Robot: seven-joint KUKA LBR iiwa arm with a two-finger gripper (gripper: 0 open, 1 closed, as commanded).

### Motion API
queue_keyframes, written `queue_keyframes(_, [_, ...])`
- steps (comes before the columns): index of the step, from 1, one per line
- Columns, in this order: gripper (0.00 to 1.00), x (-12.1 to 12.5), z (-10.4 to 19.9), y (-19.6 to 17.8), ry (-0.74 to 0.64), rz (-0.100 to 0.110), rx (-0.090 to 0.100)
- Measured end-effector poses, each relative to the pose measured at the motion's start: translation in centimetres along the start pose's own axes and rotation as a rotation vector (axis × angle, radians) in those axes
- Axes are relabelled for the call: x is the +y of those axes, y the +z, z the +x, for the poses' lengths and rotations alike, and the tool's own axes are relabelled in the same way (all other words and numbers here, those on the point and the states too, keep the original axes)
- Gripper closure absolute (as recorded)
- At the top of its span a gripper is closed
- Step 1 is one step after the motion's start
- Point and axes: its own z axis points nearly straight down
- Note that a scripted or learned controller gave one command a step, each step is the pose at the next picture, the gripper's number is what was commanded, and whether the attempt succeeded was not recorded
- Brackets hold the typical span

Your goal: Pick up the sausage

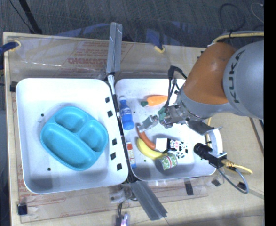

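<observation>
The sausage (145, 139) is a thin orange-red curved piece in the right bin (208, 171), lying along the upper side of a yellow banana (146, 149). My gripper (148, 122) hangs over the middle of the right bin, just above and beside the sausage's upper end. The sausage still rests on the bin floor. The grey arm with its orange band (210, 79) reaches in from the right and hides the bin's right part.
Also in the right bin are a carrot (156, 99) at the back, a blue bottle (126, 117) along the left wall, a cow-patterned carton (174, 146) and a green can (167, 162) near the front. The left bin (29, 173) holds a blue divided plate (74, 136).
</observation>
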Motion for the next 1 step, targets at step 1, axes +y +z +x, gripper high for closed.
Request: queue_keyframes(1, [0.00,-3.50,-4.69,5.77,0.034,0.004,0.001])
